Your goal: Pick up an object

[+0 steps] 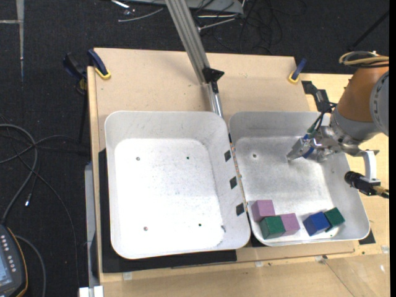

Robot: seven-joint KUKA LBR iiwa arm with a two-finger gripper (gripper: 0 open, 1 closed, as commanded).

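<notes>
**Coloured blocks wait at the near edge of the right bin**

Purple, green and blue blocks sit bunched along the near wall of the right bin (346,166). A purple block (263,208) touches a dark green block (271,226), which sits against a second purple block (289,223). A little to the right, a blue block (316,223) rests against a smaller green block (335,216).

They look like small, rigid cubes, probably light foam or wood, with flat faces that should not crush or slip much under a firm pinch. The best hold is across two opposite flat sides. The blue block offers freer faces than the tightly packed purple and green ones, whose neighbours leave little room for fingers.

The claw (302,150) hovers over bare bin floor, well apart from the blocks. At this size its fingers blur together, so whether they are spread or pressed cannot be told; nothing shows between them.
</notes>
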